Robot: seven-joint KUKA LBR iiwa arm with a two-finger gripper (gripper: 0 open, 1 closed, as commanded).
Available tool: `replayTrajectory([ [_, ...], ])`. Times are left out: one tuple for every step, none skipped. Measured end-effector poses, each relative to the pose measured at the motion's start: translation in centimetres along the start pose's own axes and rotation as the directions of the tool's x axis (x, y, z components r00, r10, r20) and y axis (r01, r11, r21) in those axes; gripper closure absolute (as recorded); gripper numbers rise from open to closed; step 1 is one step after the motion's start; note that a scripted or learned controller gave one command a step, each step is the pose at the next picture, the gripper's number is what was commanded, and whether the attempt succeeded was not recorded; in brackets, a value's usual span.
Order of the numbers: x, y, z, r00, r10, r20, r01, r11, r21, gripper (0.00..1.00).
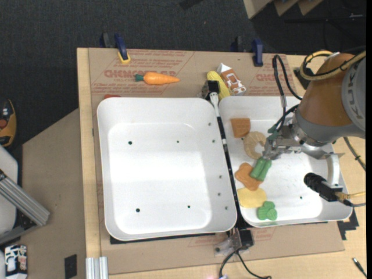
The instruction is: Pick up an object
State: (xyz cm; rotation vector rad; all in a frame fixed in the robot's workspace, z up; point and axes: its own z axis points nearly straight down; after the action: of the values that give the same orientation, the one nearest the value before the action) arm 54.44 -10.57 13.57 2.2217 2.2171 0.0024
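The gripper [272, 151] is seen low in the right bin [302, 211], at the upper tip of a green cylinder [261, 169] that slants toward seven o'clock across an orange piece [247, 176]. How far the jaws are parted cannot be told, nor whether the cylinder is clasped. It is judged that the approach is made, while a firm grasp and the lift are left. A yellow piece [251, 198] lies at six o'clock of the cylinder
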Motion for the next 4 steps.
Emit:
replayTrajectory([
  [0.0, 0.0, 0.0, 1.0, 0.0, 0.0, 0.0, 1.0, 0.001, 0.0],
  [1.2, 1.2, 5.4, 1.0, -0.003, -0.002, 0.003, 1.0, 0.008, 0.0],
  [1.1, 1.3, 4.1, 1.0, -0.001, -0.001, 0.001, 1.0, 0.002, 1.0],
  [7.5, 10.5, -5.6, 1.0, -0.012, -0.002, 0.011, 1.0, -0.015, 1.0],
])
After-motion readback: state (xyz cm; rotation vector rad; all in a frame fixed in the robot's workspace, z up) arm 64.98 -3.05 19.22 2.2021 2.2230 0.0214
